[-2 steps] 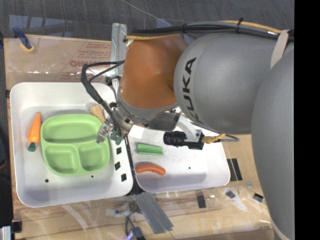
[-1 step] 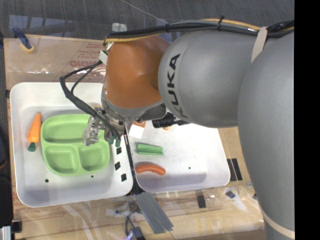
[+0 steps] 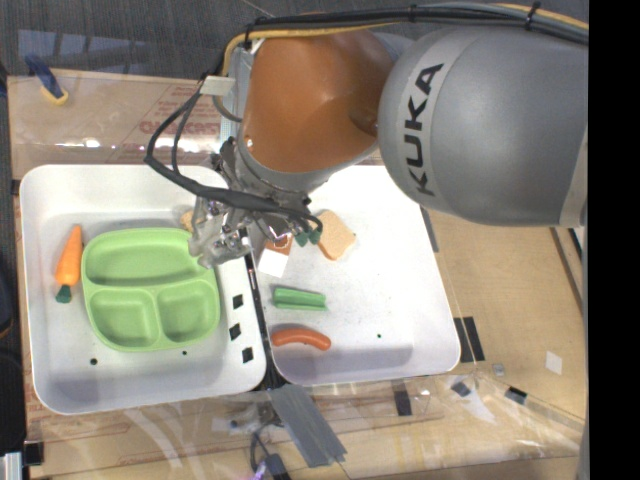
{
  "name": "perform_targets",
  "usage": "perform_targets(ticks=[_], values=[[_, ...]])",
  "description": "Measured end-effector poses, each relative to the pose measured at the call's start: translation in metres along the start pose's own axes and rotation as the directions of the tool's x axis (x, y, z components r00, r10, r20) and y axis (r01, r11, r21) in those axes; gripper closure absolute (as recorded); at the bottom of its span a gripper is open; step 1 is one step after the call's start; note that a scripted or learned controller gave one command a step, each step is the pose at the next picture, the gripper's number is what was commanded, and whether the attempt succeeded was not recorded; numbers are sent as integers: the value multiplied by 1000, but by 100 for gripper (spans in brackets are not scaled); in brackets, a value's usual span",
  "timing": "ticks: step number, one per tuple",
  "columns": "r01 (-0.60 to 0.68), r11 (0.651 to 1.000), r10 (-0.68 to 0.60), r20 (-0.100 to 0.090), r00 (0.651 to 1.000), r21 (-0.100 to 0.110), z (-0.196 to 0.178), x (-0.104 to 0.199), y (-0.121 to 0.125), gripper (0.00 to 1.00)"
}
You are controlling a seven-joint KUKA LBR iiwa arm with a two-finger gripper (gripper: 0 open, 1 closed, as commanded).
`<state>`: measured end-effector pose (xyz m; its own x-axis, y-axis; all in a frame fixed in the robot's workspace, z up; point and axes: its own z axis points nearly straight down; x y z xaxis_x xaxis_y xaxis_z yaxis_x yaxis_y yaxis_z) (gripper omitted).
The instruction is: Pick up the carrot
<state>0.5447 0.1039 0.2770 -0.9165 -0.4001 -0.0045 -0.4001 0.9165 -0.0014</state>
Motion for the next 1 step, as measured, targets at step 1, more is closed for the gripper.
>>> perform_targets(ticks=[1], values=[[248, 969, -248, -6, 969, -3, 39, 4, -45, 100]])
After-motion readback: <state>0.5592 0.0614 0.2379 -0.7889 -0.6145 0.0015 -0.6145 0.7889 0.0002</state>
